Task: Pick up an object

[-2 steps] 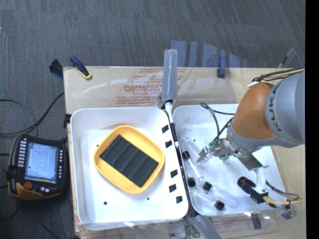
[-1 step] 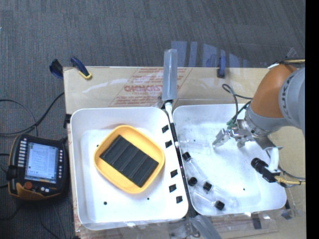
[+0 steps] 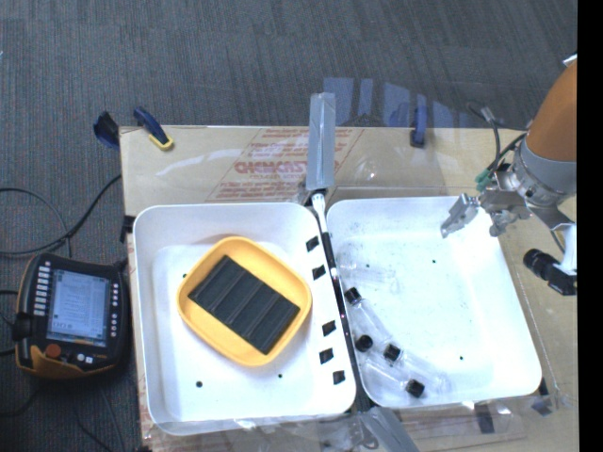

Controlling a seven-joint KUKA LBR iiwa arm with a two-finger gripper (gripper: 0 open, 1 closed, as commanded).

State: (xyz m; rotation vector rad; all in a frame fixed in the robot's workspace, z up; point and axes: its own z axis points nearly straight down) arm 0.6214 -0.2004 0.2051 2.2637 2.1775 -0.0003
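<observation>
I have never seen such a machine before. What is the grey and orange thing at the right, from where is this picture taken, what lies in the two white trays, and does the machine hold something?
The grey and orange thing is a robot arm. At its end sits a gripper, a small two-finger hand for picking things up. It hangs over the upper right corner of the right bin, and nothing can be seen between its fingers.

The picture comes from one fixed camera above the bench, looking down at a slant.

In the left bin lies a yellow dish with a dark ribbed block on it. The right bin holds clear plastic pieces with small black caps along its left and lower side. Left of the bench, on the floor, lies the handheld control pad.
</observation>
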